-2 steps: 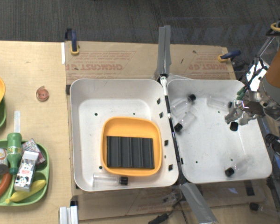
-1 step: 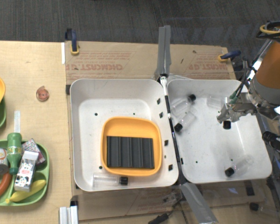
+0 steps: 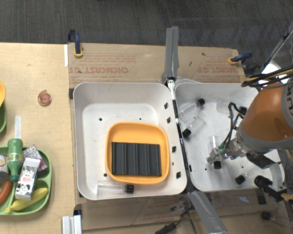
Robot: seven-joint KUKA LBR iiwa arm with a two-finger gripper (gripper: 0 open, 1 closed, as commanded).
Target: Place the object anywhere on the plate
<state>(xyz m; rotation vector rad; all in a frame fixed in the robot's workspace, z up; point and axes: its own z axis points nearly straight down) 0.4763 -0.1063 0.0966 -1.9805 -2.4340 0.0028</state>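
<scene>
A yellow plate (image 3: 136, 130) lies in the left bin (image 3: 88, 130), and a black ridged block (image 3: 136, 159) rests on it. In front of the plate lies a clear tube with a black cap (image 3: 113, 188). My gripper (image 3: 216, 156) is low over the middle of the right bin (image 3: 210, 94), under the orange wrist. A clear vial (image 3: 213, 143) stands right at the gripper and a small black cap (image 3: 217, 165) lies just below it. The wrist hides whether anything is held.
Two more clear vials with black caps (image 3: 193, 111) (image 3: 194, 126) lie at the right bin's left side. A loose black cap (image 3: 240, 179) sits near its front. A green tray of toy food (image 3: 19, 179) stands on the bench at the far left.
</scene>
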